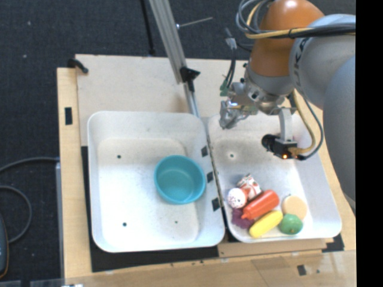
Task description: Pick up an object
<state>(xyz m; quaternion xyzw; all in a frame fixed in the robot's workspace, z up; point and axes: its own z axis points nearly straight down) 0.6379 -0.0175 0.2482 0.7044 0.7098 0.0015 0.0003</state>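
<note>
Grey arm w/ orange band reaches in from right; gripper (229,119) hangs over far-left corner of right shallow white bin (314,178), near divider. Fingers: can't tell if released or clenched; nothing seen btwn them. Objs clustered at near end of right bin, well apart from gripper: red plastic sausage (261,203), yellow banana-shaped toy (265,224), green round fruit (291,224), pale orange disc (294,206), white-red small toy (237,197). Left shallow white bin (114,220) holds teal round plastic bowl (179,179), upright, near centre-right. Both bins on tan bench (131,82).
</note>
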